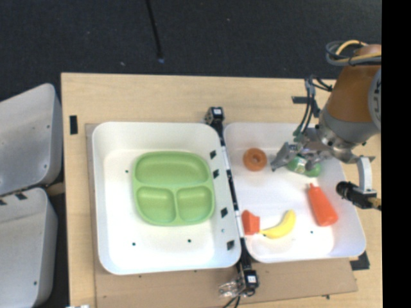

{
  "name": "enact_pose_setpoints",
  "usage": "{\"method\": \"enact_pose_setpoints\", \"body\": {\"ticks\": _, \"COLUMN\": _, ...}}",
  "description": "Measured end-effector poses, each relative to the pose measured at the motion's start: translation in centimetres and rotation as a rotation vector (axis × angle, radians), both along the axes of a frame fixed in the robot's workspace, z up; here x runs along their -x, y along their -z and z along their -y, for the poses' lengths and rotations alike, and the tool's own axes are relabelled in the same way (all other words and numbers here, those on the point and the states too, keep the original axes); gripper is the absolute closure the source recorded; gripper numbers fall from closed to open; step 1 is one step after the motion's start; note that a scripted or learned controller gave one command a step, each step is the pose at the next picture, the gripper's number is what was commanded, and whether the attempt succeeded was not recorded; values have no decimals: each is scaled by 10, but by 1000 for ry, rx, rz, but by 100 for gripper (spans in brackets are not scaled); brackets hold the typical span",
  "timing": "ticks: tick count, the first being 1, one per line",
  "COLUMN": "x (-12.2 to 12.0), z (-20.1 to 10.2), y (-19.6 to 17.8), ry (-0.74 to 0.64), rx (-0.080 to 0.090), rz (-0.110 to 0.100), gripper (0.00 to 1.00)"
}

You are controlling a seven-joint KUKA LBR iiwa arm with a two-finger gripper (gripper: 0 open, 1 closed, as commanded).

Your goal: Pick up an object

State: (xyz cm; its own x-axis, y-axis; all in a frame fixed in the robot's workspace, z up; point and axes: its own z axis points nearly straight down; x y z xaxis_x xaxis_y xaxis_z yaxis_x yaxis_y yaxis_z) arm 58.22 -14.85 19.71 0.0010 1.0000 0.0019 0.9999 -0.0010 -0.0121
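The end effector [297, 157] hung low at the upper right of the frame, right over a green object [304, 165] in the right bin [276, 252], grip state impossible to tell, so the lift looked not yet done.

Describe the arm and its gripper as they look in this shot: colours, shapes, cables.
The arm is a thick rounded body, orange-brown on top and grey below toward the wrist. Looped cables, one yellowish, sit at its top, and dark cables run down its left side. The gripper is a compact grey metal assembly with dark parts.
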Motion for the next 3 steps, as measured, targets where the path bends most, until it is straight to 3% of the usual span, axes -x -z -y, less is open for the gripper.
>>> {"method": "enact_pose_setpoints", "body": {"ticks": 1, "x": -3, "z": 0, "y": -7, "ry": -2, "rx": 2, "rz": 13, "gripper": 0}}
{"method": "enact_pose_setpoints", "body": {"ticks": 3, "x": 1, "z": -6, "y": 93, "ry": 0, "rx": 4, "rz": 9, "gripper": 0}}
